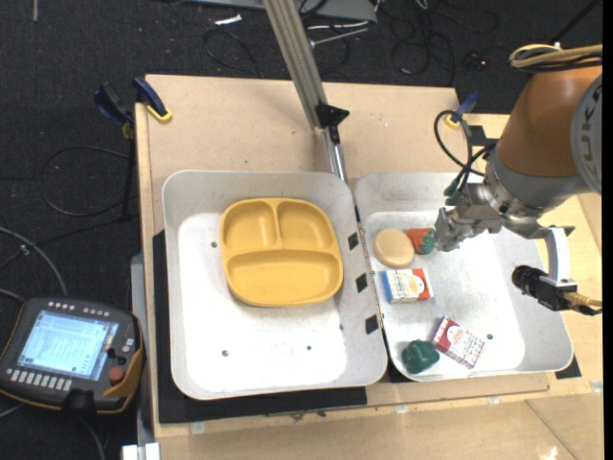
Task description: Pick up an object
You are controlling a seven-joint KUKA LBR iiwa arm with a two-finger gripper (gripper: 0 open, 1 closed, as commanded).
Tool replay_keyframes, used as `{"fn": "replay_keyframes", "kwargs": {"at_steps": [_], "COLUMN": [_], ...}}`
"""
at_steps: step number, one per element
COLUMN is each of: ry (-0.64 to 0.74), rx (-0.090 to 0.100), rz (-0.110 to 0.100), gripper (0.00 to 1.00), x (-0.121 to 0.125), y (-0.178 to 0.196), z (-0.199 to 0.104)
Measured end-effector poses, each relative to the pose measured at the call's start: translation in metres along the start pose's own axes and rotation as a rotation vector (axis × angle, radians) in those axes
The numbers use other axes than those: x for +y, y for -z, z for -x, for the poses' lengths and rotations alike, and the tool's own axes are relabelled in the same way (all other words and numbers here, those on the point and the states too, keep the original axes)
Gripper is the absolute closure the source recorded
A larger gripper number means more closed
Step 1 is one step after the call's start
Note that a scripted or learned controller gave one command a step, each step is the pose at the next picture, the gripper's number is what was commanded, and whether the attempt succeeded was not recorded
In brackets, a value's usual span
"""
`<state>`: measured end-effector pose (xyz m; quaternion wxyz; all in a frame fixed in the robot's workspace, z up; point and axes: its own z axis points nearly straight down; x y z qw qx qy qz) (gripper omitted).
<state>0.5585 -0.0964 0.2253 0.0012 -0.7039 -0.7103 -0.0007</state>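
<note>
Approach step: gripper (442, 242) low in right bin (498, 286) beside red item (419, 237); finger state unclear. Next: centre, close, lift.

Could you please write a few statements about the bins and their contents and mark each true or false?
1. The yellow divided plate lies in the left bin. True.
2. The round tan bun lies in the left bin. False: it lies in the right bin.
3. The gripper is above the right bin. True.
4. The green object sits on the plate. False: it lies near the right bin's front edge.
</note>
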Motion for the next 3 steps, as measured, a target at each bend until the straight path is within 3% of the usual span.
{"fn": "replay_keyframes", "kwargs": {"at_steps": [3], "ry": [0.0], "rx": [-0.001], "rz": [0.002], "gripper": [1.0], "x": [-0.007], "y": [0.013], "z": [-0.152]}}
